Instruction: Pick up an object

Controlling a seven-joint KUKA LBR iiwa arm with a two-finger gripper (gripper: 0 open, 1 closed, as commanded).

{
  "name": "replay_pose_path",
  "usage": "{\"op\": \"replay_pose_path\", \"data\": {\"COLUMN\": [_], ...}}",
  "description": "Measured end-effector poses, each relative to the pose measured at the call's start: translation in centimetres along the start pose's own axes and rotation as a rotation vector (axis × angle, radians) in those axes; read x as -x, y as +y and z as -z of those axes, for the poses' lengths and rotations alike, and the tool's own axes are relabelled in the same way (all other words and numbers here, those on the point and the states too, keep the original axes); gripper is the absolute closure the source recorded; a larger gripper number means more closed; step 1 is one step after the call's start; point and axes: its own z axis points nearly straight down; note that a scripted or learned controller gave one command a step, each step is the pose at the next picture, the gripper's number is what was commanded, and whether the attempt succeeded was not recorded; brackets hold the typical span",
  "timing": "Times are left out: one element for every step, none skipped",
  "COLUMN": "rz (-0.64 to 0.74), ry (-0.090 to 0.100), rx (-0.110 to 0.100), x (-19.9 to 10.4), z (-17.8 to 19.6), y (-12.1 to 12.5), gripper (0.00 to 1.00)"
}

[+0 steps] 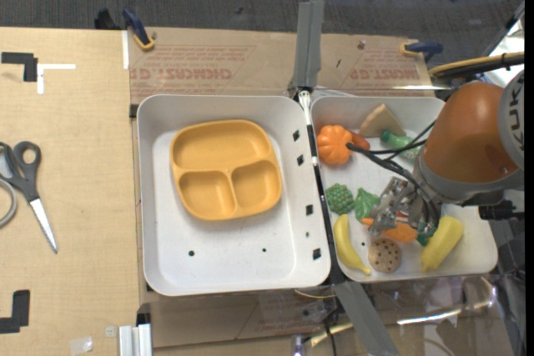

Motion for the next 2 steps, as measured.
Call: {"op": "replay_pose_path", "data": {"rz": [-0.016,0.076], "ry": [0.003,0.004], "rx": [0.0,0.0], "x": [-4.2,-1.8], "z": [9.0,11.8], "y": [5.6,11.6], "gripper": [1.0,1.0]}}
